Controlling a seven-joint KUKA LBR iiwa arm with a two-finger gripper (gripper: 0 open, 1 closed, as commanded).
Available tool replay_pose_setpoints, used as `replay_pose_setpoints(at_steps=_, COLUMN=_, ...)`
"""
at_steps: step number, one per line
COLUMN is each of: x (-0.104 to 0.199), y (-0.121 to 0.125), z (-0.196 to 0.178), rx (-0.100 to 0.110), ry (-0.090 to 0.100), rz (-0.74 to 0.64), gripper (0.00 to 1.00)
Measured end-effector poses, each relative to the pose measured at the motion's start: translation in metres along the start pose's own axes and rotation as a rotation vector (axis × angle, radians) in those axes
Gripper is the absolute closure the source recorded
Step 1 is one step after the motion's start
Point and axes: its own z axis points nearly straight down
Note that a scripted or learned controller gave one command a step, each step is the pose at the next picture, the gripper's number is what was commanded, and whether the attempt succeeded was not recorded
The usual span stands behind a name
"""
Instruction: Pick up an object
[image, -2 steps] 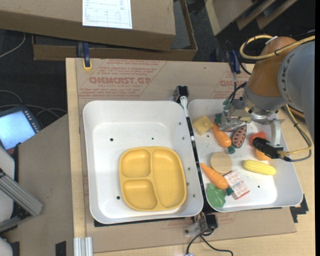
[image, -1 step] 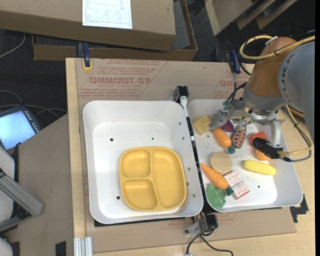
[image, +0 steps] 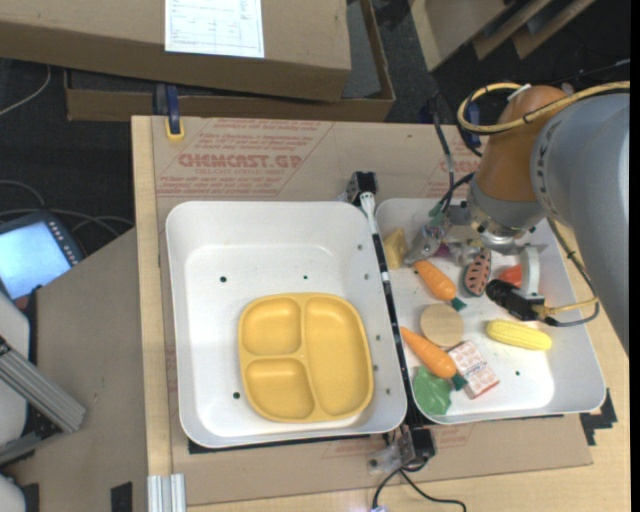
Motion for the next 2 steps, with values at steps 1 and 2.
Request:
replay_pose_setpoints(at_steps=1, x=0.0, y=0.0, z=-0.012, rx=-0.001, ry=0.001, rz=0.001, gripper=1.0)
replay_pose_setpoints(at_steps=2, x=0.069, y=-0.028, z=-0.108, rx=-0.009, ry=0.002, rz=-0.006, gripper=1.0)
